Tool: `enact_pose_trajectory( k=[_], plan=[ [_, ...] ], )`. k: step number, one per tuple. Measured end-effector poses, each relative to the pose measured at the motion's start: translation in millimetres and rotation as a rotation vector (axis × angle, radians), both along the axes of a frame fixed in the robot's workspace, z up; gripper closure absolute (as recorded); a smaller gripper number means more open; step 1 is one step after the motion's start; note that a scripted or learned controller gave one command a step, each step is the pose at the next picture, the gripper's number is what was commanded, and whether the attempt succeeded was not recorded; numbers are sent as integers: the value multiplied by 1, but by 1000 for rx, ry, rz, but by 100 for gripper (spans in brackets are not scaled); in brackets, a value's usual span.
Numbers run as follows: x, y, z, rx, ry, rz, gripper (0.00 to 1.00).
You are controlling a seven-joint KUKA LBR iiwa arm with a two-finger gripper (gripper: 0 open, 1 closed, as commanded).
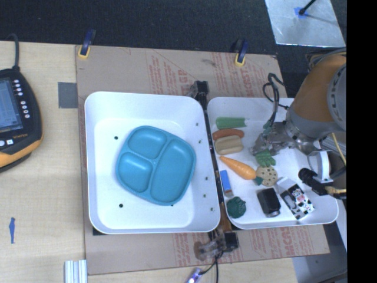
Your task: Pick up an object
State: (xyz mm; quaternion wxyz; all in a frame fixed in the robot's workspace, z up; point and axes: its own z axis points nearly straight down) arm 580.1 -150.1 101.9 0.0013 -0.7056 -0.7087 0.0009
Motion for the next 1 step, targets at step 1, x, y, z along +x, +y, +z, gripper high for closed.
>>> enact_pose_trajectory(
  k=[1],
  plan=[
    [-23, 73, 90, 1, -2, 0, 100]
  ],
)
